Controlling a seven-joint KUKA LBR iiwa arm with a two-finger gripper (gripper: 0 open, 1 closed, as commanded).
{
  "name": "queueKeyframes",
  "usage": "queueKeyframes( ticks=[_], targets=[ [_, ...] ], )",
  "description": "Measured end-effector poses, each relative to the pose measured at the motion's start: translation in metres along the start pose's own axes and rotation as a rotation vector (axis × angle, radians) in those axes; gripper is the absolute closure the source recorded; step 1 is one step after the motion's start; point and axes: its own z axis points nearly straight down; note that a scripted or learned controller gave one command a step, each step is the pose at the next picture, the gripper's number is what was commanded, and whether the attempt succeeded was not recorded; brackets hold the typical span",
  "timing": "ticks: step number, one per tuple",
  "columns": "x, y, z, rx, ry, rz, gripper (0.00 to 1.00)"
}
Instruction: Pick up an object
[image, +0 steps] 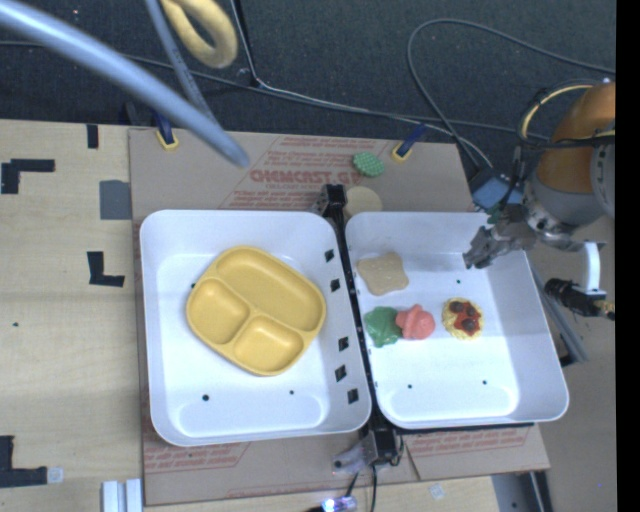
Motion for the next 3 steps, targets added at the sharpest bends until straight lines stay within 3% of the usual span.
queueKeyframes(
  ticks=[2, 3],
  targets=[
    [0.005, -0.012, -0.109, 0.001, 0.001, 0.0, 1.0],
    [0.057, -0.028, -0.113, 0.005, 0.002, -0.003, 1.0]
  ],
)
